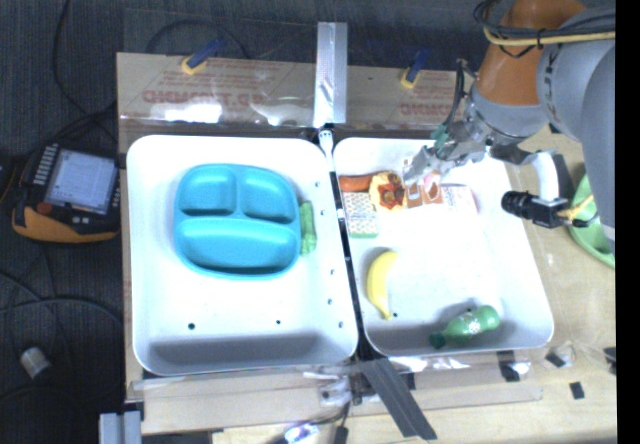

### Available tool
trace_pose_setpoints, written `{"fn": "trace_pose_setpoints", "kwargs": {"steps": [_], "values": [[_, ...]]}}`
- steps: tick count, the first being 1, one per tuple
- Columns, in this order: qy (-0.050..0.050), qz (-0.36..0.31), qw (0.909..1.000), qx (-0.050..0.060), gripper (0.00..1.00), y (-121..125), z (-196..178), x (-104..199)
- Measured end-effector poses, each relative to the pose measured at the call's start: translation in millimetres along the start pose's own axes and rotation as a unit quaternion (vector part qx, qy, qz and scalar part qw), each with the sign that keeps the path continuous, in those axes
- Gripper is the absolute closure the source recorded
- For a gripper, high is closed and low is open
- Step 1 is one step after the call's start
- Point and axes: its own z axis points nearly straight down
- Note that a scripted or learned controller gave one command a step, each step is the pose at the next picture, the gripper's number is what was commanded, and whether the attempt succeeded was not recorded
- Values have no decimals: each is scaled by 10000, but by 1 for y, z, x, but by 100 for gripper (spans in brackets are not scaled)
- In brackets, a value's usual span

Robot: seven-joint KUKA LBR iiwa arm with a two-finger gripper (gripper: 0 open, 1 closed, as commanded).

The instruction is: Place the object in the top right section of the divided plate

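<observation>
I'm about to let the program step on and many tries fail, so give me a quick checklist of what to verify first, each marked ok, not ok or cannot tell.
1. Blue divided plate sits flat in the left bin: ok.
2. Top right section of the plate bare: ok.
3. Hand is over the right bin, above the orange-red packet: ok.
4. Packet held between the fingers: cannot tell.
5. Green item lies at the plate's right rim, near the drop spot: not ok.
6. Banana and green bottle lie apart from the hand: ok.
</observation>
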Motion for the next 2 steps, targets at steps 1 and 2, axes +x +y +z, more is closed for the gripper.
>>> {"fn": "trace_pose_setpoints", "kwargs": {"steps": [1,2], "values": [[-1,0,10000,-2,0,0,0,0],[-6,-359,9994,-9,0,14,-8,-63]]}}
